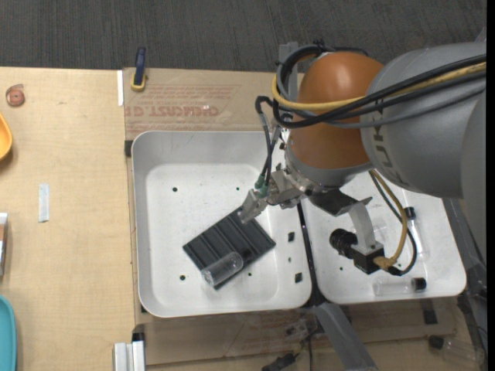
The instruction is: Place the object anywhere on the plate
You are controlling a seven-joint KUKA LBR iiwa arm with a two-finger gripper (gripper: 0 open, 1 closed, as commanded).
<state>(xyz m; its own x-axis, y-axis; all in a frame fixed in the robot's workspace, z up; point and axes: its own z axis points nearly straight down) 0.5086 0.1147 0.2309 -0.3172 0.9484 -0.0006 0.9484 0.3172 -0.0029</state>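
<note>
A dark ribbed rectangular plate (232,242) lies at a slant in the left bin (155,207), toward its front right. A small clear cylinder (223,267) rests on its side on the plate's near corner. My gripper (252,207) hangs low over the plate's far right edge, tip pointing down and left, a short way from the cylinder. Nothing shows held at its tip. The orange-banded wrist (332,114) looms above the wall between the bins.
The right bin (433,284) lies mostly under the arm, with a small dark piece (418,284) near its front. A blue clamp (139,64) sits at the bench's back edge. An orange item (4,141) and a teal one (5,338) lie far left.
</note>
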